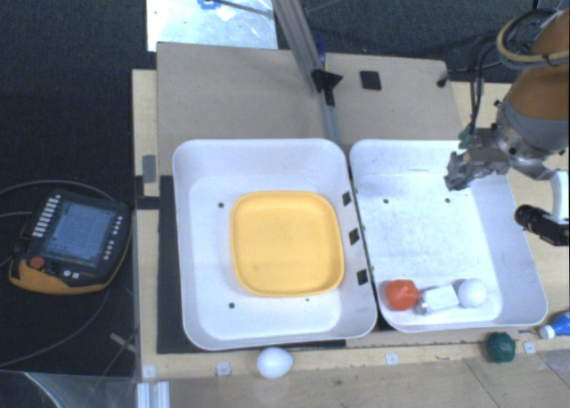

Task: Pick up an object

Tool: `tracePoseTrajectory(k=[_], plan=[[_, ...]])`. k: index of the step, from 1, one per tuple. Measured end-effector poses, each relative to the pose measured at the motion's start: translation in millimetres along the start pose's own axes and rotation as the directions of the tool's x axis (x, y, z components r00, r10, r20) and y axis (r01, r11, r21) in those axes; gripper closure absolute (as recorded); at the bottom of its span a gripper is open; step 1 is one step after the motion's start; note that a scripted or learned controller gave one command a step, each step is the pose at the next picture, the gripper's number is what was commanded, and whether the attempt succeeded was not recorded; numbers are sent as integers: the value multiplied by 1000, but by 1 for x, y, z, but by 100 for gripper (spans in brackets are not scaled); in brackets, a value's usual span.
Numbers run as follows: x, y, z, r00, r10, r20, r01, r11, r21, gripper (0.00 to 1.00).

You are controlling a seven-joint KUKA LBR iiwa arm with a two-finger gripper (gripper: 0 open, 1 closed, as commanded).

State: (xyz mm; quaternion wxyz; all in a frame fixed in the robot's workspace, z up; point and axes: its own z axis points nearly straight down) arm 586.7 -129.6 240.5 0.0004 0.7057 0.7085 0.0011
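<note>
End effector hangs over right bin, upper right part; its grip state can't be told. Bare floor below it. Orange object, white bottle and white ball line the near edge. Yellow plate fills left bin. No readable labels.
</note>
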Motion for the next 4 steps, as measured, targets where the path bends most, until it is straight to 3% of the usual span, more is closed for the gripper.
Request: tracePoseTrajectory(k=[4], plan=[[182, -25, -3, 1000, 1, 0, -1, 1000, 2, 100]])
